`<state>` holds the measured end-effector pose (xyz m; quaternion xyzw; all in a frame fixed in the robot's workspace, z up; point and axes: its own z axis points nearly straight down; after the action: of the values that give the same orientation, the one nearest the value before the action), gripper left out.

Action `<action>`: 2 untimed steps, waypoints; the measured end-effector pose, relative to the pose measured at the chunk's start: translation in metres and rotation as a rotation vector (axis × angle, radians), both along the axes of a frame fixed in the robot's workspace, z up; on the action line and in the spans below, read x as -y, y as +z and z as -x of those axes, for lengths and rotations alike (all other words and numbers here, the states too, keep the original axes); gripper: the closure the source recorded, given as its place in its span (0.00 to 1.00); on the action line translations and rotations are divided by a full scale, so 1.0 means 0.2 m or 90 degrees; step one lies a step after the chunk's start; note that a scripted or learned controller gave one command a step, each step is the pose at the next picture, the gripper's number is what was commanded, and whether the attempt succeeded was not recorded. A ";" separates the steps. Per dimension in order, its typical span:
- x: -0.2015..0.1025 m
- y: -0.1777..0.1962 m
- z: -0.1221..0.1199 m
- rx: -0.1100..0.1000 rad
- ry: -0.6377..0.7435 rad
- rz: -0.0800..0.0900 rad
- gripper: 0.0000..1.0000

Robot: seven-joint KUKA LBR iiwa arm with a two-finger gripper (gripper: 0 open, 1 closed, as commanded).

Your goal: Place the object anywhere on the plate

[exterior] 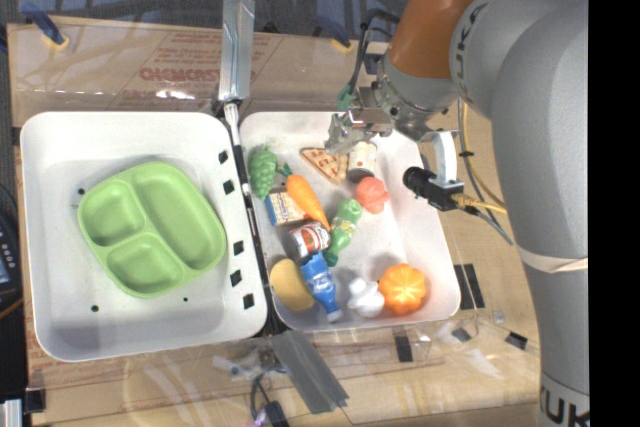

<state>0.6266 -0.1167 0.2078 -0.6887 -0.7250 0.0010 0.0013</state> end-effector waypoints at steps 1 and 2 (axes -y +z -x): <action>-0.35 -0.08 0.03 -0.002 -0.089 0.000 1.00; -0.71 -0.08 0.04 -0.003 0.027 0.000 1.00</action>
<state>0.6190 0.0253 0.1911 -0.6733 -0.7394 0.0024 0.0029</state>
